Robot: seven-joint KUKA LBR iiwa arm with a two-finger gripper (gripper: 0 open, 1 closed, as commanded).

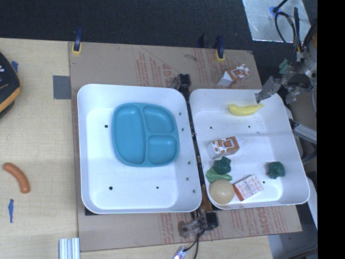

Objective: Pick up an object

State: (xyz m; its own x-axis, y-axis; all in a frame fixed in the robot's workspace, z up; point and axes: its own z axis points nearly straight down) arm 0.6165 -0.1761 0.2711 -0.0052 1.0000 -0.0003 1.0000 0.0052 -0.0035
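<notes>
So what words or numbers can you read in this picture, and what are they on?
None can be read.
Cardboard sheet: red print, too blurred to read.
Small carton in the right bin: markings too small.
Red and white packet: print too small.
Carton outside the bins: unreadable.

This looked like a robotics lab or test bench, not a home. A cardboard sheet [161, 58] was held to a wooden bench [38, 144] w/ clamps [77, 41], and two white bins [86, 144] sat on it side by side, w/ cables [285, 20] and rig hardware at the right. Contents were props, i.e. toy food like a plastic banana [244, 109] and a blue divided tray [145, 134].
</notes>
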